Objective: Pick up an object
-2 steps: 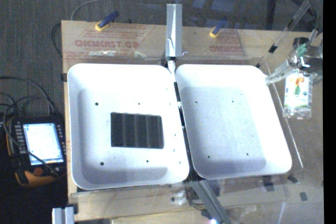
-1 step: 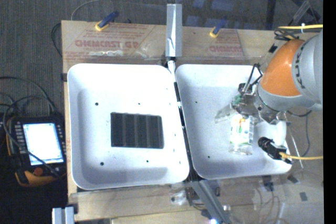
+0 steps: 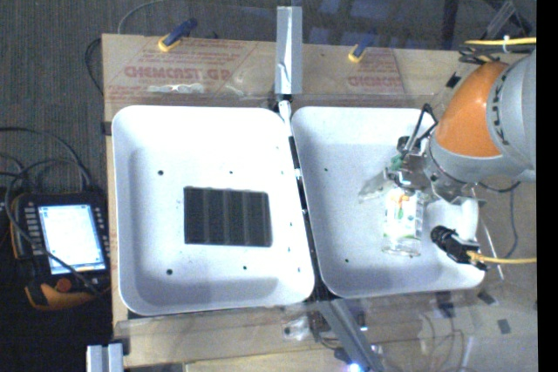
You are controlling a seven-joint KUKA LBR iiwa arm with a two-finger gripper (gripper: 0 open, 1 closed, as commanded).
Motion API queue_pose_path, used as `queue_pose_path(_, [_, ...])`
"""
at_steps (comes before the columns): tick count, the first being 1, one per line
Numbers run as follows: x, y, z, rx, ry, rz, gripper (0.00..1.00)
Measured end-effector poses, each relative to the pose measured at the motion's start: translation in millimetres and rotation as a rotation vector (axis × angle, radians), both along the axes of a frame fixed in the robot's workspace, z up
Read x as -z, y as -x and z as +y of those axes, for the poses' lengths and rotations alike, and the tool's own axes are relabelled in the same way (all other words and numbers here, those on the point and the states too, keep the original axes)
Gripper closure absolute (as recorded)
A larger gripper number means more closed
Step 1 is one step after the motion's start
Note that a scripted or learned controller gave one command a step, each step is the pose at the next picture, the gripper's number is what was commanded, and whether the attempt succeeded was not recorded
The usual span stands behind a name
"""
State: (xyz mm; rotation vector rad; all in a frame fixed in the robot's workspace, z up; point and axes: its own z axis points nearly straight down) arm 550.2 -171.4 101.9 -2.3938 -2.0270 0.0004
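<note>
We are lowering the claw (image 3: 408, 180) over a clear packet (image 3: 402, 220) in the right bin (image 3: 349, 187); we cannot tell its opening, so closing on the packet comes next.

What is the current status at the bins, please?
Gripper low in right bin, fingers unclear. Clear packet lies just beneath it. Dark slatted block in left bin.

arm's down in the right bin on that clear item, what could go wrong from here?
1. The clear item is see-through against the white right bin, so a grasp could miss or slip off.
2. It lies under the gripper close to the bin's right side, with the arm over that rim; a lift could bump or drag the bin.
</note>
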Motion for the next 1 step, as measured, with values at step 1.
queue_pose_path(1, [-84.6,-56.8,27.0,-0.094,0.005,-0.001,1.0])
